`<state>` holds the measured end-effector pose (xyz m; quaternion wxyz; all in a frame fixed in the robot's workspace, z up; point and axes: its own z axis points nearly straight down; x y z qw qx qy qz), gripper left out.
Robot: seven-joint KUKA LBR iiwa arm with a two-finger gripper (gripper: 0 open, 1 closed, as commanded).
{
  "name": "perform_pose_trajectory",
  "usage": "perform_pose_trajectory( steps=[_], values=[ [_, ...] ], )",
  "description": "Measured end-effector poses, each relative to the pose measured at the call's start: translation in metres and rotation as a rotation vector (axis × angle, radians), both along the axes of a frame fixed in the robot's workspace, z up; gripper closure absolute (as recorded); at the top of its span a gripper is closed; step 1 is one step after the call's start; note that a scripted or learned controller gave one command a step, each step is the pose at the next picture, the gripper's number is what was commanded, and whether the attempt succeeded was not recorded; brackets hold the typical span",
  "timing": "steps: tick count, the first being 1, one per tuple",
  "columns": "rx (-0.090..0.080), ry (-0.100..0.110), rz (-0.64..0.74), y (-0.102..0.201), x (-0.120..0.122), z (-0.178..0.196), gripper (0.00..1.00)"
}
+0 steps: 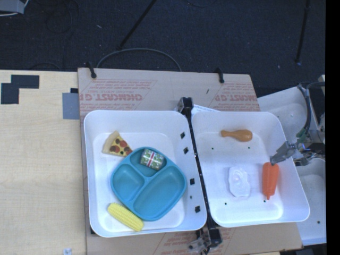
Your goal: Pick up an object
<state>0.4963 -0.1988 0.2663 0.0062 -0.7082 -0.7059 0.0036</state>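
Observation:
An orange carrot point(270, 180) lies lengthwise near the right wall of the right bin point(289, 209). My gripper point(281, 154) reaches in over that bin's right rim, its tip just above the carrot's upper end; whether it touches the carrot is unclear. A brown chicken drumstick point(238, 135) rests toward the back of the same bin. A white fried-egg piece point(239, 181) sits left of the carrot.
The left bin point(93, 142) holds a blue divided plate point(151, 193) with a small striped can point(152, 159) in its top section, a pizza slice point(116, 145) at the back left and a yellow corn cob point(126, 217) in front. A black divider point(192, 166) separates the bins.

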Motion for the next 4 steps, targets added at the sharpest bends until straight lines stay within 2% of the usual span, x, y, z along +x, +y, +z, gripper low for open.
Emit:
perform_pose_trajectory(
  steps=[1,2,4],
  values=[
    [-0.002,-0.011,0.003,0.0,0.002,0.006,0.0],
    [-0.001,-0.006,0.003,0.004,0.011,-0.051,0.0],
    [-0.001,-0.007,0.003,0.001,0.0,-0.174,0.0]
  ],
)
